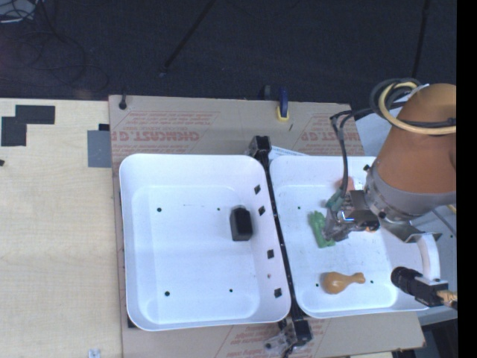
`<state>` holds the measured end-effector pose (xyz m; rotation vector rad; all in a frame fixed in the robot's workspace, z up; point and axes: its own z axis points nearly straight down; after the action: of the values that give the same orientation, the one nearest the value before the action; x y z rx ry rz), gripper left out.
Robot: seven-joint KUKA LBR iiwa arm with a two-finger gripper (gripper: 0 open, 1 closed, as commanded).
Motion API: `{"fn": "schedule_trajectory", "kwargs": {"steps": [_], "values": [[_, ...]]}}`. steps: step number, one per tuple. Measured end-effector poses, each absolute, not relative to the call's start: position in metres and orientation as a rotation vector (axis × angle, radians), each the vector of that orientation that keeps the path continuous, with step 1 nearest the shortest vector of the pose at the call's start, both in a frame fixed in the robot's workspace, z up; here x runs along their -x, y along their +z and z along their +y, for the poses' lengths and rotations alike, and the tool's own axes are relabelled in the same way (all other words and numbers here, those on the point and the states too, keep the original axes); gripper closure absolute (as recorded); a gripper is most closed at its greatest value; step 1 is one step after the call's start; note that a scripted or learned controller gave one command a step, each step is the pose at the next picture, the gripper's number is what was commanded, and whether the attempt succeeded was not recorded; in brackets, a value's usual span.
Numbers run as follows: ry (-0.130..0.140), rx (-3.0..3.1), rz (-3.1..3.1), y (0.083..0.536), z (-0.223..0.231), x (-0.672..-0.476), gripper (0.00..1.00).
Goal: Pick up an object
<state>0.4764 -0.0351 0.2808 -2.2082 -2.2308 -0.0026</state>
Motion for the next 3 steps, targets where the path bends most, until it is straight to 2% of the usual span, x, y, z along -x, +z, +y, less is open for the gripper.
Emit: {"fn": "schedule_trajectory", "kwargs": {"steps": [1,2,3], "values": [[-0.01,2.213,-2.233,0.364,0.033,-0.477,1.0],[0.009,2.225,-2.213,0.326,-0.021,-0.475,1.0],[0.008,2.219,-2.218,0.338,-0.02,-0.476,1.0]]}}
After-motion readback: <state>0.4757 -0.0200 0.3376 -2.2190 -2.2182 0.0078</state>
